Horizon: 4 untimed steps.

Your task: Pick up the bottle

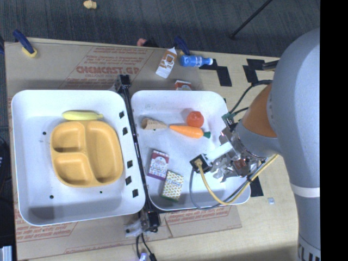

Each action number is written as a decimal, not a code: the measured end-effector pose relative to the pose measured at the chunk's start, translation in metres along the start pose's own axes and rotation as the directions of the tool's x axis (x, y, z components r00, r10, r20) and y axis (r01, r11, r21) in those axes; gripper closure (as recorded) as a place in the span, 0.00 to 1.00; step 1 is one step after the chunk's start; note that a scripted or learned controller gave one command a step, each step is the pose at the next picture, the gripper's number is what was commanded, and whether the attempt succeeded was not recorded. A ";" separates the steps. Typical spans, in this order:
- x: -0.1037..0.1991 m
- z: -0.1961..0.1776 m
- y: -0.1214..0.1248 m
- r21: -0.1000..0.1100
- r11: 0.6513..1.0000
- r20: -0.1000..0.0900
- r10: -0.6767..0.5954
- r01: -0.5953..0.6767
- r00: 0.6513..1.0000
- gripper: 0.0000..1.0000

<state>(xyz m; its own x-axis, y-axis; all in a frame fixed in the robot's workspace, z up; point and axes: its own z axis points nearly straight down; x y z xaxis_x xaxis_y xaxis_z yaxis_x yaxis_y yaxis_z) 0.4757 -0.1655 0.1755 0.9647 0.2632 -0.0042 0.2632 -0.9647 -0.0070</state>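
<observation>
Pincer (227,166) sits low over the right bin (163,197), near that bin's right wall, hanging from the grey arm (296,135) with its orange band (261,121). The head is a tangle of metal, a black block and a looping yellow cable (209,192); cannot tell how the pincer is set, and nothing can be made out in its grip.

Bottle (194,61): blue, lying on its side on the counter (76,67), outside both bins, well apart from the pincer, up-view and a little left of it, beyond the right bin's far rim. Just left of the bottle, a small white-and-brown carton (166,63), also on the counter. A second small packet (182,84) lies by the bin's far rim, between bottle and bin.

Inside the right bin, left of the pincer:
- red tomato (195,118), up and left, near.
- orange carrot (186,130), touching or just below the tomato, its green end toward the pincer.
- tan piece (154,125) at the carrot's far tip; kind not clear.
- dark red little box (158,165), level with the pincer, further left.
- green-patterned box (173,185), just beside the red one, slightly lower.

Left bin (22,162), well apart to the left: yellow divided tray (87,152), with a banana (82,115) along its upper edge.

Blue clamps (24,42) at the counter's far left edge.
</observation>
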 end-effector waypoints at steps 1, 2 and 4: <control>-0.007 -0.013 0.024 -0.002 0.998 -0.001 0.058 -0.058 0.998 1.00; -0.012 -0.006 0.044 -0.002 0.998 -0.002 0.061 -0.061 0.998 1.00; -0.010 -0.003 0.038 -0.002 0.998 -0.002 0.061 -0.061 0.998 1.00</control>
<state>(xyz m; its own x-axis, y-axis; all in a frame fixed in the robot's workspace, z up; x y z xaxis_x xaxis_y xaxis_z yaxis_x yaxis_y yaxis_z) 0.4758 -0.2047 0.1787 0.9790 0.2041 -0.0029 0.2040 -0.9789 -0.0051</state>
